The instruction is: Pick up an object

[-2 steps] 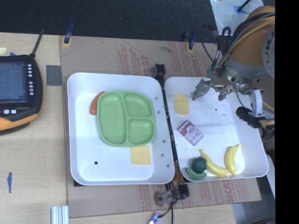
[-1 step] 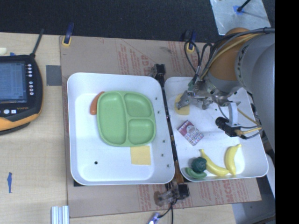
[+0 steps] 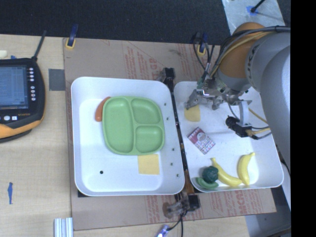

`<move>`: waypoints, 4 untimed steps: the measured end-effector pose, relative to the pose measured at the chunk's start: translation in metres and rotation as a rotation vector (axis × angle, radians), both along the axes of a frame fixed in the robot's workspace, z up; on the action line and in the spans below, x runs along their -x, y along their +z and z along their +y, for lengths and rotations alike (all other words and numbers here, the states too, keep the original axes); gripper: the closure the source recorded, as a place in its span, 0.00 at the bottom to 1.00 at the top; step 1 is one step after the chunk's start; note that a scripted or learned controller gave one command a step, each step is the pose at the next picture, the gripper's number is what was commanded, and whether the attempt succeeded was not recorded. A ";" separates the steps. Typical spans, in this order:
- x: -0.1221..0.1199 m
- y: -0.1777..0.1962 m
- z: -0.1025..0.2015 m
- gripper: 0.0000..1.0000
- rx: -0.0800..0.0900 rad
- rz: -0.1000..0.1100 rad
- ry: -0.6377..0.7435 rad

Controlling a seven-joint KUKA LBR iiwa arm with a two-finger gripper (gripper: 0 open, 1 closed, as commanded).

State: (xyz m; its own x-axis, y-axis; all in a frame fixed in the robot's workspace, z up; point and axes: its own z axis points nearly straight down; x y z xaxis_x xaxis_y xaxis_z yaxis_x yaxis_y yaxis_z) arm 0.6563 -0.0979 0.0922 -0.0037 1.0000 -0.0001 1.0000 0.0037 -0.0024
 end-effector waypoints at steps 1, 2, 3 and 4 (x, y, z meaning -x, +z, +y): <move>0.005 0.101 0.028 0.00 0.000 -0.002 0.001; 0.012 0.100 0.046 0.00 0.000 0.003 0.001; 0.014 0.099 0.043 0.00 0.000 0.004 -0.001; 0.032 0.135 0.067 0.00 -0.001 0.001 0.000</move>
